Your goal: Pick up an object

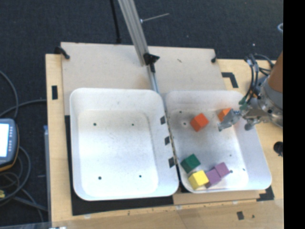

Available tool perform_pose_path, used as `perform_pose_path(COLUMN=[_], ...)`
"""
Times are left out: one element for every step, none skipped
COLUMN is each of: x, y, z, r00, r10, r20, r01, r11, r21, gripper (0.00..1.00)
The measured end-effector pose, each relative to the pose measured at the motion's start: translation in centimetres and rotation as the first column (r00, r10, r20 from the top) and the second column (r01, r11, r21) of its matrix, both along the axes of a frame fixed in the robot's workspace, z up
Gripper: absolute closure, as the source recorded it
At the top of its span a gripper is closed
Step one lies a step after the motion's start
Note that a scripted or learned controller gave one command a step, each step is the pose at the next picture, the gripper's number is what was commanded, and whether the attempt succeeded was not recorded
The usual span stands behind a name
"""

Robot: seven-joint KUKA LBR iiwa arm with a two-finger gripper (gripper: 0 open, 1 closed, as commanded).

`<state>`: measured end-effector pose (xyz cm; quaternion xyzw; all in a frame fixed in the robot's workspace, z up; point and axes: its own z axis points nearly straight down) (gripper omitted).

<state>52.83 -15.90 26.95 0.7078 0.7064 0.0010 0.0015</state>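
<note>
two orange blocks (199, 122), one green block (190, 163)

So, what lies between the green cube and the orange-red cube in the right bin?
Nothing: in the camera view, the stretch from the green cube up to the orange-red cube is bare white floor of the right bin.

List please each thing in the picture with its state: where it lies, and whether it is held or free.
Gripper: over the right bin's upper right, fingers unclear.
Small orange block: beside the gripper, grasp not visible.
Orange cube: free, on the right bin floor.
Green cube: free, near the bin's left wall.
Yellow cube: free, at the near edge, beside the purple blocks.
Purple blocks: free, two together.
</note>
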Motion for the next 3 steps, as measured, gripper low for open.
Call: perform_pose_path(x=[6.1,10.5,10.4], y=[3.3,6.4,6.1], z=[-13.1,-17.5,-16.1], r00=[1.0,1.0,1.0], r10=[0.006,0.008,0.007], r20=[-0.008,-0.001,-0.001], r01=[-0.006,-0.008,-0.007], r11=[1.0,1.0,1.0], r21=[0.001,0.0,-0.001], gripper=[0.0,0.0,1.0])
